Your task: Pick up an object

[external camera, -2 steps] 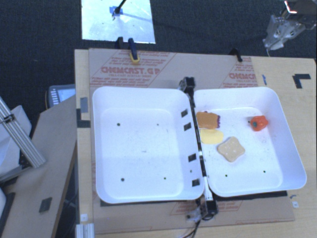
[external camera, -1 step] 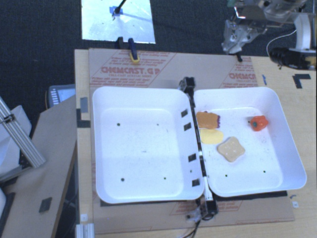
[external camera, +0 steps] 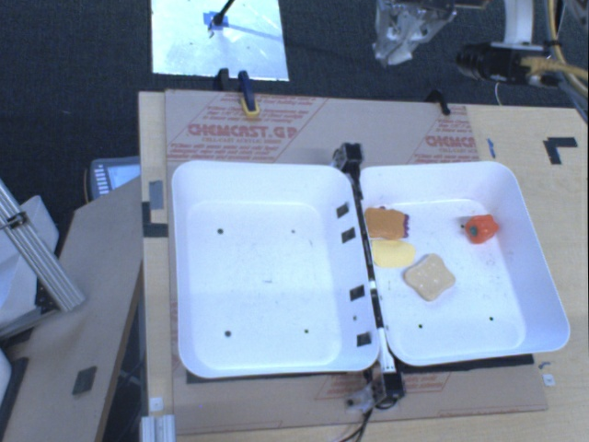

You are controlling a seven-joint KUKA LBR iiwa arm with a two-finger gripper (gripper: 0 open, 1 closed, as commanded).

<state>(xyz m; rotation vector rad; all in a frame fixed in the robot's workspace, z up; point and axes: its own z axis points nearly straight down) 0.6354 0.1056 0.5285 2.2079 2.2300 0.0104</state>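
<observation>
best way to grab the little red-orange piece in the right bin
Take the red-orange piece across its rounded body, coming straight down from above. It sits alone near the right bin's far right side, apart from the tan piece and the yellow piece, so the fingers should have room on either side. The gripper hangs beyond the bins.

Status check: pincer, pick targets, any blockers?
Pincer high beyond the bins' far edge, holding nothing. Right bin: orange piece, yellow disc, tan toast-shaped piece, red piece, all untouched. Nothing in the way.
</observation>
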